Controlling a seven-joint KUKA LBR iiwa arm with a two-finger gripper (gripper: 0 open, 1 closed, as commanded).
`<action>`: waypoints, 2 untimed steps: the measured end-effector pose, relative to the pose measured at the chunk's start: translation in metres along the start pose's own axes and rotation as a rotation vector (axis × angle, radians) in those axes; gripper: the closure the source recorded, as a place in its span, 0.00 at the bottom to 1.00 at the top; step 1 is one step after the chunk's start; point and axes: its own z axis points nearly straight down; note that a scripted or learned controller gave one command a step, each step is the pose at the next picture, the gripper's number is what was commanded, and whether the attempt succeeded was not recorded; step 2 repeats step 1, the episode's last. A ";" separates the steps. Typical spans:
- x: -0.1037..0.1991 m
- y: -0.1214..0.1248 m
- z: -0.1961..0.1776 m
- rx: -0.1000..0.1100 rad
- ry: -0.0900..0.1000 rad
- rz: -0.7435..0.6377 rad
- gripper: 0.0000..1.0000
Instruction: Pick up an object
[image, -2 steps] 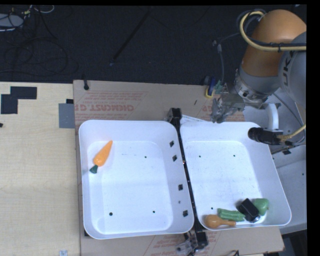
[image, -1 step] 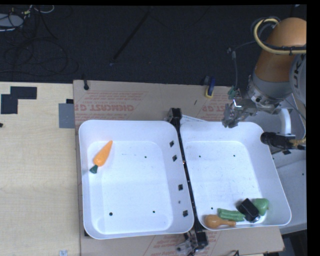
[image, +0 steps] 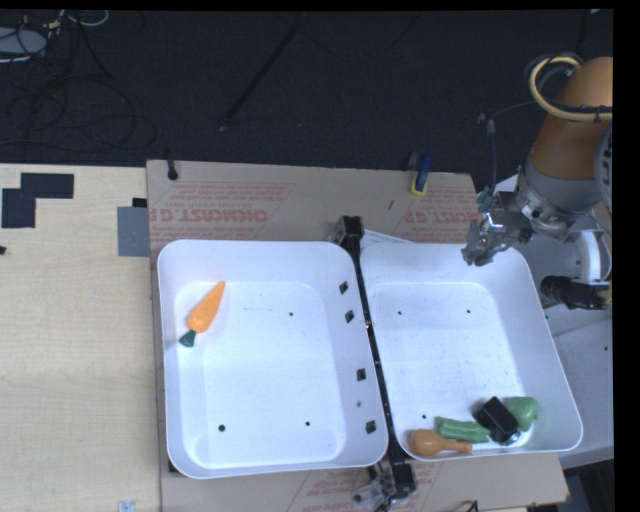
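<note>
- At lower right, a black object (image: 496, 419) partly hid a green one (image: 520, 408) in the right bin (image: 455, 330).
- An orange carrot (image: 205, 308) lay in the left bin (image: 270, 380).
- The gripper (image: 480, 248) hovered at upper right, its state indiscernible.
- Cardboard (image: 300, 205) underlay both bins.

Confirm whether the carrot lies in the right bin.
No: the carrot lies in the left bin, near its upper left corner.

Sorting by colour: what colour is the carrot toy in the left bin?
Orange, with a dark green stem end; camera view.
</note>
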 end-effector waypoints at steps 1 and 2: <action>-0.044 0.001 0.014 -0.003 0.000 -0.001 1.00; -0.044 0.001 0.014 -0.003 0.000 -0.001 1.00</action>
